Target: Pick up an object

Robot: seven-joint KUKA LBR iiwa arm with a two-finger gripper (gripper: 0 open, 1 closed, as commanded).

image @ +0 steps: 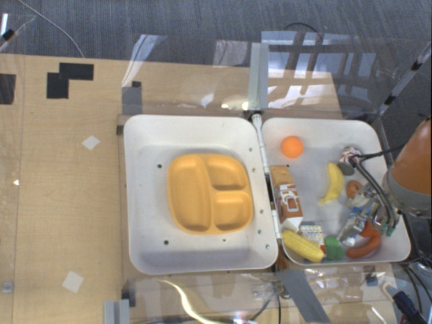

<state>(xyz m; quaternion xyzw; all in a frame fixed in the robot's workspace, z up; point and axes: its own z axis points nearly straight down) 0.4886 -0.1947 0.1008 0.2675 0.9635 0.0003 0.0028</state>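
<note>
Corn cob (303, 246) lies nearest; gripper (356, 227) hovers by the red pepper (365, 246), finger state unreadable; it should descend centred, clear of neighbours.

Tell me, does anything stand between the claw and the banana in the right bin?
Nothing visible does. The claw is low in the right bin; the banana lies up-left of it, with bare bin floor between them.

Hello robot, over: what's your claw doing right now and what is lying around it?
Gripper low in right bin's near corner. By a red-orange item; grasp unconfirmed. Green piece, corn, banana close by.
</note>
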